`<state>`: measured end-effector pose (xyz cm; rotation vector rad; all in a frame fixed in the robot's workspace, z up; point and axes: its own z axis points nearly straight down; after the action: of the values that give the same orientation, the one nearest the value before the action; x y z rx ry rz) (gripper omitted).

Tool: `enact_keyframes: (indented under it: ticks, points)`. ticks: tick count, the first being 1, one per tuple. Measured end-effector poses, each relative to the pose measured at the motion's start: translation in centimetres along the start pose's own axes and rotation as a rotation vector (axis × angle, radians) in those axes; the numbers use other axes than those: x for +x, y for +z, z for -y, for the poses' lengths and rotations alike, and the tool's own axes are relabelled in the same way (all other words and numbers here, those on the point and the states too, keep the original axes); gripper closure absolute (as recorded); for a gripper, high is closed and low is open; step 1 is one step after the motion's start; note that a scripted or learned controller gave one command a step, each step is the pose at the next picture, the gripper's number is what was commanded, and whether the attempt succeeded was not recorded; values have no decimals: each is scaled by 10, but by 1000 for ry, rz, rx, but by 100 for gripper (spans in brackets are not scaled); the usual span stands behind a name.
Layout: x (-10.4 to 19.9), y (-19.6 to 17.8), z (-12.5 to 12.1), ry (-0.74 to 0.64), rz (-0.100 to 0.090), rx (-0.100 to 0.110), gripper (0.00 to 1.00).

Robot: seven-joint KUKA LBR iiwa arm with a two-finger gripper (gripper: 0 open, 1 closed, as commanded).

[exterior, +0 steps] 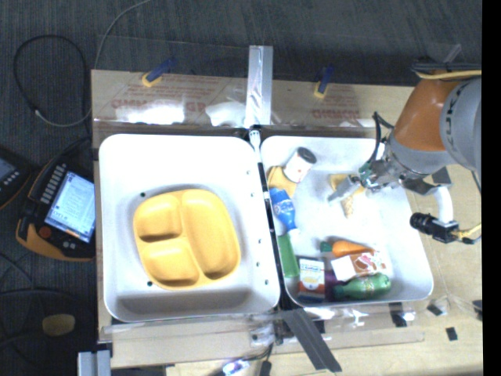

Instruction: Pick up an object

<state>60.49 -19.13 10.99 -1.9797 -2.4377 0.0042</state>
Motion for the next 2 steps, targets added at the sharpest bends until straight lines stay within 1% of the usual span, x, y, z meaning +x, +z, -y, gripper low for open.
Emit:
enact_keyframes:
  ticks: [1,2]
  points:
    - [2,-9,-1,-1,-3,-2,100]
    - [60,-81,-58,-81,0,-3,100]
